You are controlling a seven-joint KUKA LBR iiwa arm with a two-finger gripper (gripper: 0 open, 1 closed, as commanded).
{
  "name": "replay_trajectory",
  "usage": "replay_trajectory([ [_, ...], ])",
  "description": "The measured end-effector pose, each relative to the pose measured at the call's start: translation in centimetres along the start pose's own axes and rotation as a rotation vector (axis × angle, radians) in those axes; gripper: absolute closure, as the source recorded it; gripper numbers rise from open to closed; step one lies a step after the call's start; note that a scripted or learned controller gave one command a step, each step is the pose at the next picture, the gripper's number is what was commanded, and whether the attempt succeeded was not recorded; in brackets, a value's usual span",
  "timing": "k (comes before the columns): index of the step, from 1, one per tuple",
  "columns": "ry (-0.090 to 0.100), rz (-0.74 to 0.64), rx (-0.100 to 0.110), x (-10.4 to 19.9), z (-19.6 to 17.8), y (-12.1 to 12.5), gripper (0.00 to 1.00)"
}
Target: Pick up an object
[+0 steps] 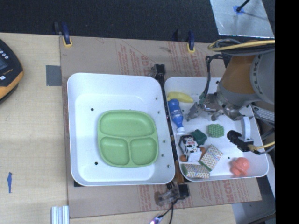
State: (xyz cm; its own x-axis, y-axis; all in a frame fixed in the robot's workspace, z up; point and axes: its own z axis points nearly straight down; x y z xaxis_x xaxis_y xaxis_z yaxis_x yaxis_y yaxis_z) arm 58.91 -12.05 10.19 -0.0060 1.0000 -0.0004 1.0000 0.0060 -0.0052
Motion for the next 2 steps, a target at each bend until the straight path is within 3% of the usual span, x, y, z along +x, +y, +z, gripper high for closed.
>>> replay_trajectory([
  [1, 0.001, 0.003, -0.001, -9.2, 1.0, -2.6, 0.0],
  [2, 0.0, 0.0, -0.003, -3.8, -2.5, 0.7, 0.0],
])
